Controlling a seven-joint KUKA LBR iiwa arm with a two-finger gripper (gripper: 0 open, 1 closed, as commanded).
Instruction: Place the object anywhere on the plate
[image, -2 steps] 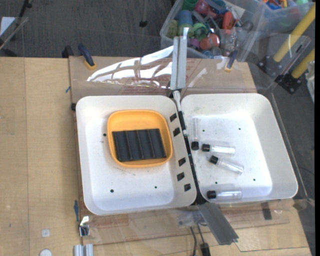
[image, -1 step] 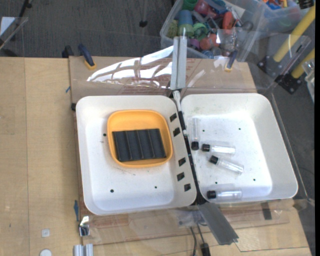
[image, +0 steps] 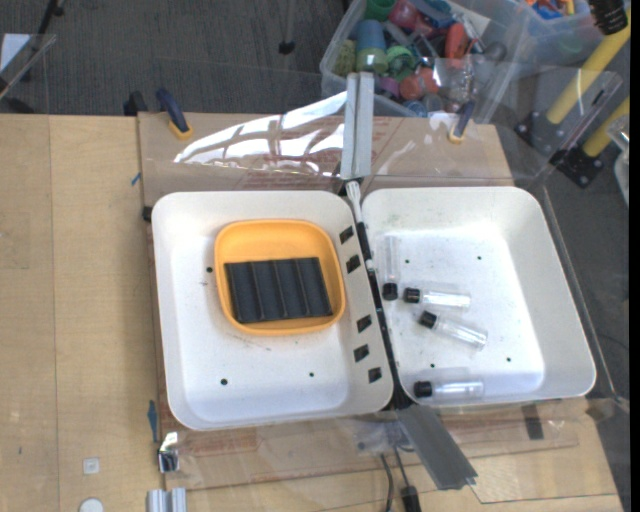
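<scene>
Clear vials (image: 455, 330) lie loose in the right bin (image: 520, 215), well apart from the plate (image: 230, 245) (yellow, left bin). You risk one rolling or slipping when gripped. The middle vial runs lower-right, cap upper-left, apparently. Gripper fingers: you cannot tell.

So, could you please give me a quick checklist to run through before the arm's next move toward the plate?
1. Yellow plate sits in the left bin: ok.
2. Free room on the plate: not ok, a black ridged block covers most of it.
3. Objects to pick: ok, four clear vials with black caps lie in the right bin.
4. Vials apart from each other: ok.
5. One vial lies close to the right bin's front wall: cannot tell if reachable.
</scene>
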